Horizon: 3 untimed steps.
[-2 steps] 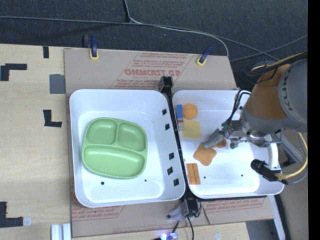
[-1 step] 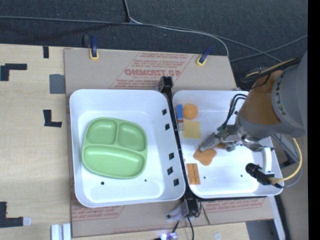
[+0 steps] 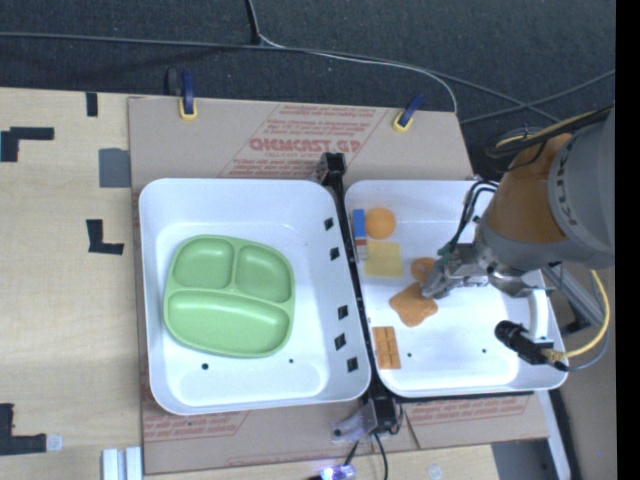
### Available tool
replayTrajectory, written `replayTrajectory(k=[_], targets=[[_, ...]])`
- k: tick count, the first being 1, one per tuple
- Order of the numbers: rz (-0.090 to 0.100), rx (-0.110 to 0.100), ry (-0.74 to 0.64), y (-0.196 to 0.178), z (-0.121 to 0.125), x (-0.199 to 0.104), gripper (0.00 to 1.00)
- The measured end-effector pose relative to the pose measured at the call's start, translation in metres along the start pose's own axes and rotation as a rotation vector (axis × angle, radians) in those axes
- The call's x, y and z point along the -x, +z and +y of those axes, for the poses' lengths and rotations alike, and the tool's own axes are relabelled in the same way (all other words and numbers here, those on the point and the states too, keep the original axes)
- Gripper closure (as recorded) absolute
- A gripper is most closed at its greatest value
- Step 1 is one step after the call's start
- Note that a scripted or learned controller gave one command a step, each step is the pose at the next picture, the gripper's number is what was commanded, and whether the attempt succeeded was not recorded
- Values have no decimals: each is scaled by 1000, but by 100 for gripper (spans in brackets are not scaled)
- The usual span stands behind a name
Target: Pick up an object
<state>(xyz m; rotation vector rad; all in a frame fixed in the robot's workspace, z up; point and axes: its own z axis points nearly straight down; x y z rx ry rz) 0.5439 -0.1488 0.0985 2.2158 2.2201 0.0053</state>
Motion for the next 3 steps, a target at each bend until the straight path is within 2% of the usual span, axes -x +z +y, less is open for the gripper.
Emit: replayTrajectory(k=[2, 3], targets=[[1, -4, 0, -84, -1, -4, 100], [0, -1, 0, -147, 1, -9, 100]])
